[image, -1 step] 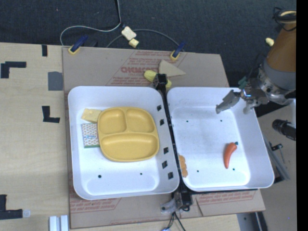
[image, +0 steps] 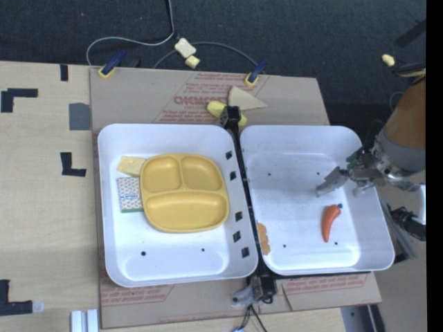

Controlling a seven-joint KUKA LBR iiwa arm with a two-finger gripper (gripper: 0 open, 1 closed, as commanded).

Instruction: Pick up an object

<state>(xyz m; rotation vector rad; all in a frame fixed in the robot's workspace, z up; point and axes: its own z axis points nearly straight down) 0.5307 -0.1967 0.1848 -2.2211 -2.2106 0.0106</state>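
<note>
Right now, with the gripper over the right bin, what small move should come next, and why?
Probably shift the gripper toward the bin's near edge and lower it over the orange carrot-shaped toy. The toy lies loose on the floor of the right bin, apart from the gripper, with nothing between the fingers, so no pick has begun.

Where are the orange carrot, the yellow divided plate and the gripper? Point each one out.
orange carrot (image: 331, 223), camera view, middle of its body.
yellow divided plate (image: 185, 192), camera view, ridge between its compartments.
gripper (image: 342, 179), camera view, between its fingertips.
</note>
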